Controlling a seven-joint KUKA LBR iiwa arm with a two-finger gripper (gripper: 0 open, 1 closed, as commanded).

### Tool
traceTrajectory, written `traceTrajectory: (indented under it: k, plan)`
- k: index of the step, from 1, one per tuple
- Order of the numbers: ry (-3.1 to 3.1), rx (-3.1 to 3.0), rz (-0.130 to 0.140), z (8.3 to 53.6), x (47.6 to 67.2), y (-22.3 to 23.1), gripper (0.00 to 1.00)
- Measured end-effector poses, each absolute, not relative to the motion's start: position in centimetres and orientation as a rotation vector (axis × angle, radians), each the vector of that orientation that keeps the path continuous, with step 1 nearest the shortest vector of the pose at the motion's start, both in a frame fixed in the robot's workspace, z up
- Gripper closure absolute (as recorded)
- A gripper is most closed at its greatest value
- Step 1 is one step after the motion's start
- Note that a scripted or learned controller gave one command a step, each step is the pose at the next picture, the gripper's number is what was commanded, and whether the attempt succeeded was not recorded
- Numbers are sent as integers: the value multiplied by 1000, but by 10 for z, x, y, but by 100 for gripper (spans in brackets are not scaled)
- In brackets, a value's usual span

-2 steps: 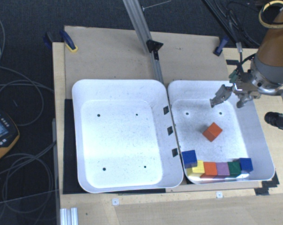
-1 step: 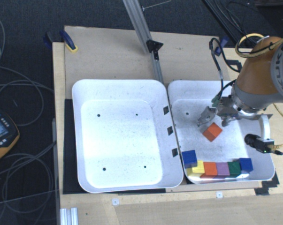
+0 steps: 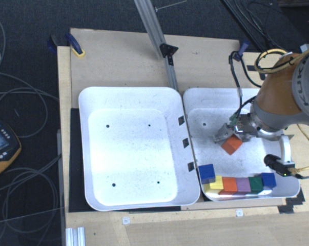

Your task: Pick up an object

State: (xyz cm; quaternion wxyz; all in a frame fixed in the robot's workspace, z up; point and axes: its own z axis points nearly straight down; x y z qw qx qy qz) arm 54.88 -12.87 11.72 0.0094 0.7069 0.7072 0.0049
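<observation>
My gripper (image 3: 230, 138) hangs over the middle of the right bin (image 3: 205, 111), with the arm reaching in from the right. A tilted orange block (image 3: 232, 146) sits between its fingers at the tip, and the gripper is shut on it. Along the bin's front wall lie more blocks: a blue one (image 3: 206, 172), a yellow one (image 3: 215, 184), an orange-red one (image 3: 229, 184), a purple one (image 3: 244, 184), a green one (image 3: 255, 183) and a second blue one (image 3: 268, 180).
The left bin (image 3: 128, 147) lies beside the right one, with black clips on the shared wall (image 3: 185, 142). A metal pole (image 3: 154, 29) slants up from behind the bins. Cables hang off the arm at the right (image 3: 277, 164).
</observation>
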Motion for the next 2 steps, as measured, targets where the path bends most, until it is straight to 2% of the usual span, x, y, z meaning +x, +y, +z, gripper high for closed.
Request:
traceTrajectory:
  k: [1,2]
  plan:
    - [2209,2222,1,173,515,-190,0]
    - [2219,2212,8,99,601,-209,0]
